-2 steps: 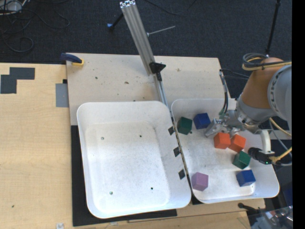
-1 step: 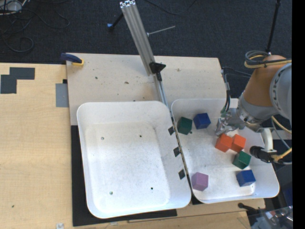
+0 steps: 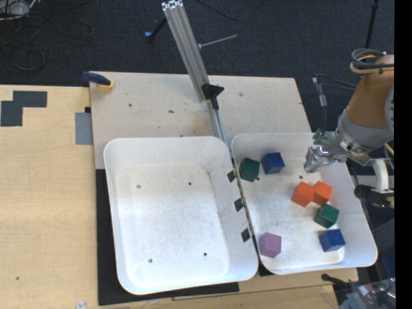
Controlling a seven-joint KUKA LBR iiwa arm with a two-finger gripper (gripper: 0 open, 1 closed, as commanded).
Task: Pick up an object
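Right now the gripper [image 3: 313, 160] hangs over the upper right part of the right bin [image 3: 367, 253], and I cannot tell from this slanted view whether its fingers are spread or closed; nothing is visibly between them.

Taking the red-orange block [image 3: 302, 194] as the landmark: the gripper sits just above and to its right, so this block, or its smaller orange neighbour [image 3: 323, 190] touching its right side, looks like the nearest thing to pick. To do the step well, I judge the arm should come straight down over one block's middle with the fingers wide enough to straddle it. The touching pair is the risk, since a finger may land on the seam and shove both; a lone block would be a cleaner target.

Counting, largest first:
- Two white bins: the right one, and the left bin [image 3: 129, 262] well to the landmark's left.
- Seven blocks, all in the right bin:
  - Two orange-red, the landmark pair.
  - Two blue: one [image 3: 273, 162] up and left of the landmark, one [image 3: 332, 239] below and right.
  - Two green: one [image 3: 250, 169] left, beside the upper blue; one [image 3: 327, 215] just below right.
  - One purple [image 3: 270, 244], down and left, near the bin's front edge.
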